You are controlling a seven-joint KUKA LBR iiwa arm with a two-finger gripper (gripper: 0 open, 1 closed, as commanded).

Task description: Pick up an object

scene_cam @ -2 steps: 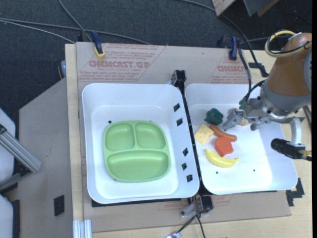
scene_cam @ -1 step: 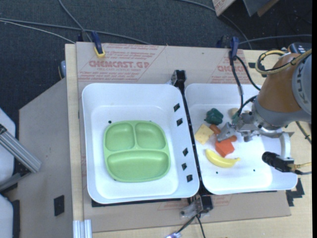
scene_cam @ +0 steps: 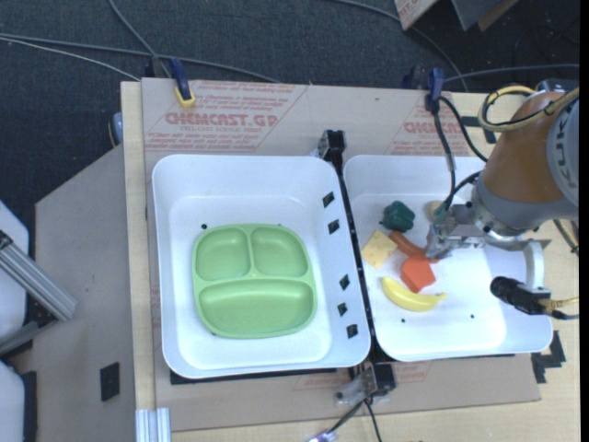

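The right bin (scene_cam: 479,325) holds a dark green toy (scene_cam: 398,215), a pale yellow wedge (scene_cam: 377,248), an orange-brown stick (scene_cam: 406,243), a red block (scene_cam: 418,273) and a yellow banana (scene_cam: 410,296). My gripper (scene_cam: 440,238) hangs low over this bin, just right of the stick and above the red block. The arm's orange-banded wrist (scene_cam: 522,168) rises behind it at the right. Nothing shows between the fingers from this angle.
The left bin (scene_cam: 175,274) contains a light green divided plate (scene_cam: 254,279). A black divider (scene_cam: 345,247) with clips separates the two bins. Cables (scene_cam: 448,145) run over the right bin's back rim. Cardboard surrounds both bins.
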